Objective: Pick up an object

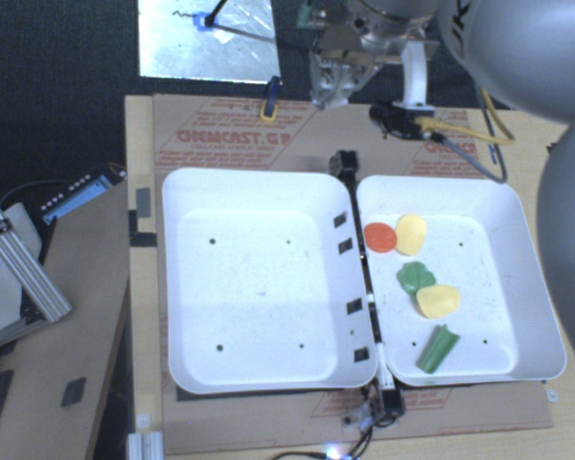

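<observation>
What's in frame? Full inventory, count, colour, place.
bins: 2, white, side by side on bench
orange disc: 1, right bin, upper left
yellow pieces: 2, right bin, one beside the disc, one mid-bin
green lump: 1, right bin, between the yellow pieces
green stick: 1, right bin, near front
foil sheet: 1, silver, behind left bin
arm: 1, grey, top right
pincer: 1, above bench behind bins

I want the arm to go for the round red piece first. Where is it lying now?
The round red piece lies in the right white bin, near its upper left corner by the divider, touching the pale yellow piece on its right.
</observation>
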`<act>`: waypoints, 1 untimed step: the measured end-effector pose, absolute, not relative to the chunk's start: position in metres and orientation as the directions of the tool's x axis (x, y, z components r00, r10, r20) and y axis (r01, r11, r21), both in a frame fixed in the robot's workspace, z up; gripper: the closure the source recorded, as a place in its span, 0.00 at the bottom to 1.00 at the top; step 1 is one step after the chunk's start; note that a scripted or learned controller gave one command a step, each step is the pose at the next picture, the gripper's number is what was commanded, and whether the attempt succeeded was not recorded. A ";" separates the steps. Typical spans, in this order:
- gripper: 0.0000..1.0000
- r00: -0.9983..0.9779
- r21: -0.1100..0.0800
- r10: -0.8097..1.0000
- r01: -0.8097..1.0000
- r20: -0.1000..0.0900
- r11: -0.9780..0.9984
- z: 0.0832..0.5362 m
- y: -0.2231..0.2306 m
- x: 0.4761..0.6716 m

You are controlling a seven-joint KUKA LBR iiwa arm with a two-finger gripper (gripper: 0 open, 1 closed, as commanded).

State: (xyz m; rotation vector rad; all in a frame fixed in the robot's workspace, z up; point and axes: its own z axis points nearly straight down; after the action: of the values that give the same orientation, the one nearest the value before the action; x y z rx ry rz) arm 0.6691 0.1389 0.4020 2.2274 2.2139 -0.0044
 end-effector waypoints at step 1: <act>1.00 -0.010 0.006 1.000 1.000 0.004 0.010 0.436 0.210 0.668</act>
State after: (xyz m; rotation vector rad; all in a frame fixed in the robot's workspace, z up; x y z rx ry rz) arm 0.6680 0.2100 0.4364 2.2099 2.2311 0.0114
